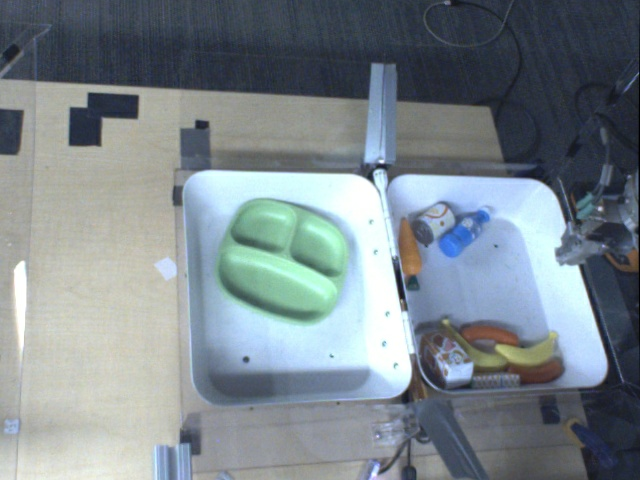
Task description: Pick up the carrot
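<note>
The carrot [409, 248] is a slim orange stick with a dark green end. It lies lengthwise against the left wall of the right bin [520, 268], close to the divider. My gripper [588, 238] hangs over the right rim of that bin, far to the right of the carrot, with nothing seen in it.
A small can [433, 221] and a blue bottle [464, 233] lie just right of the carrot. A banana [520, 351], red and orange toy foods and a brown packet [447, 356] crowd the bin's near end. The left bin [205, 348] holds a green divided plate [283, 259].
</note>
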Robot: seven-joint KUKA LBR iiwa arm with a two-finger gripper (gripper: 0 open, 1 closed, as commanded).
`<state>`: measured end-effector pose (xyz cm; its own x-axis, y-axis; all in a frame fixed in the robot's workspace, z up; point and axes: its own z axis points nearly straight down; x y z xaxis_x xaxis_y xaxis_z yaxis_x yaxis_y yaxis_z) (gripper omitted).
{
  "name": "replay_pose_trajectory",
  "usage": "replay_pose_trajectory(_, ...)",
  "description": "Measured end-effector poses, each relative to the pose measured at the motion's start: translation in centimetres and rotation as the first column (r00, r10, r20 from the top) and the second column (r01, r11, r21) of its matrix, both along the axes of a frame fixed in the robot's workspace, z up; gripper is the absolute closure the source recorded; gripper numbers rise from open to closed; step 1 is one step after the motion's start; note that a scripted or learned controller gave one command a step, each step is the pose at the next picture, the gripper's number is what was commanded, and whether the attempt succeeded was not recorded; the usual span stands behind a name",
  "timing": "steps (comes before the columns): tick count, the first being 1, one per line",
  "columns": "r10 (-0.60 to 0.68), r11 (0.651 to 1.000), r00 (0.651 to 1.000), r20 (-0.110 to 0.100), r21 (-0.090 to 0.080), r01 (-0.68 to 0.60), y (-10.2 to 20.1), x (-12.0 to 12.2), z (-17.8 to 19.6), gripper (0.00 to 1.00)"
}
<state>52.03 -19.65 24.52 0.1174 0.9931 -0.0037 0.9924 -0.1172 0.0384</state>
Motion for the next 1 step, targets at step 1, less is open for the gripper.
replay_pose_trajectory(1,0.009,1.000,1.000,0.005,-0.001,-0.009,0.12,0.21,1.12,1.00)
